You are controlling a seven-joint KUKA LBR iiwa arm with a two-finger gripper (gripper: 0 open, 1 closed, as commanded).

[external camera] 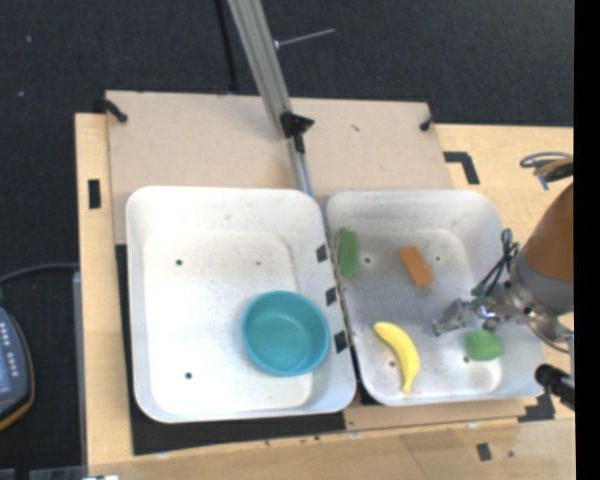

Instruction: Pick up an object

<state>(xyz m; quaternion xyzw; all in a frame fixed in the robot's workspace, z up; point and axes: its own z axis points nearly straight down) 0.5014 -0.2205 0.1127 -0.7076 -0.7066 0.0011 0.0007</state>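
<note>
A: In the right bin [380, 208], low over the floor, the gripper [460, 318] reaches in from the right edge, arm [552, 248] behind it with the orange band showing.

B: And the jaws?

A: Too small and blurred, so I cannot tell whether they are spread or pressed together. Nothing is visibly between them.

B: What sits closest?

A: The green ball [484, 345], just below and a touch right of the jaws, near but whether touching I cannot tell. The banana [400, 353] lies to their left and slightly lower, apart from them.

B: Further out?

A: The orange block [415, 266] is up and left of the jaws, clearly apart. The green piece [348, 252] stands well to their left, against the bin's left wall.

B: And the other bin?

A: The left bin [180, 218] holds the blue bowl [285, 332], far left of the jaws, upright, open side up.
</note>
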